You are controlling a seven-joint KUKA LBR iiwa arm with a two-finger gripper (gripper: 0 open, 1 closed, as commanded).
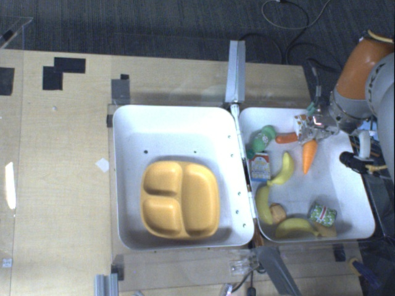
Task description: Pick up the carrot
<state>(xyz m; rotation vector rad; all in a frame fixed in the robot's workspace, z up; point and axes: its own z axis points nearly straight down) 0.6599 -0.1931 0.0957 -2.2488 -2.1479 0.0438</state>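
Bench (pixel 74 184) is light wood, two white bins side by side. Left bin (pixel 133 134) holds a yellow compartment tray (pixel 181 198), sitting toward 5 o'clock of that bin's centre. Right bin (pixel 355 184) carries the clutter.

Arm (pixel 364 79) comes in from 3 o'clock, orange band above the wrist, gripper (pixel 310 132) down at the bin's 12 o'clock edge. The carrot (pixel 308 155) hangs right below it, thick end up at the fingertips, point toward 6 o'clock. Looks pinched between the fingers, tip apparently off the bin floor, though lift is hard to confirm from this angle.

Other items in right bin: bananas (pixel 282 169) run along the 9 o'clock side, another banana (pixel 295 227) at 6. Green item (pixel 261 139) at 10 o'clock, a small orange-red piece (pixel 286 139) just beside it. Small carton (pixel 260 166) with red and blue print at 9 o'clock, text too small to read. Green-white patterned packet (pixel 322 214) at 5 o'clock, label unreadable. Small tan lump (pixel 278 213) touching the bananas.
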